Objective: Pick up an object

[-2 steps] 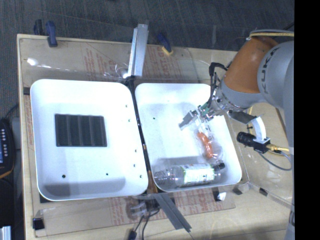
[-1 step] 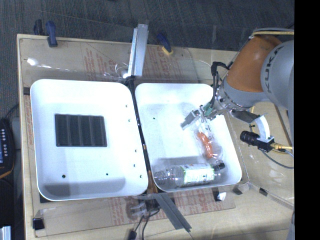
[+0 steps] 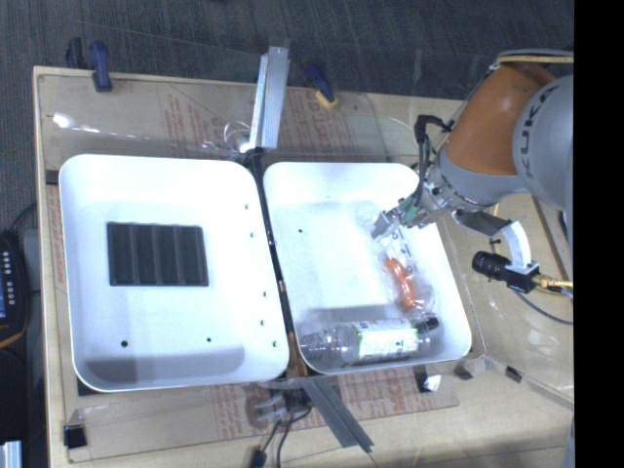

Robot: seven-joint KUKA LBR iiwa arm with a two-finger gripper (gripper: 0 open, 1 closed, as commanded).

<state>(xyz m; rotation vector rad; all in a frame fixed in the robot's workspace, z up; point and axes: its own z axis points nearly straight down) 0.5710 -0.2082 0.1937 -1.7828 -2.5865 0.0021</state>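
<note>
The jaws [image 3: 398, 218] hang low in the right shallow white bin [image 3: 322, 188], just above the crinkly clear bag with orange contents [image 3: 403, 279], likely lining up a pick. I cannot tell their state. A clear plastic bottle [image 3: 369, 341] lies against the near wall.

One fixed overhead camera (slanted) looks down on both bins [image 3: 258, 178]

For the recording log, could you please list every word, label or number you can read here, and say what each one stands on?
None can be read for certain.
Red printing on the brown cardboard sheet under the bins: too blurred to read.
Label on the clear plastic bottle lying in the right white bin: too small to read.
Dark lettering on the grey arm: cut off and unreadable.
</note>
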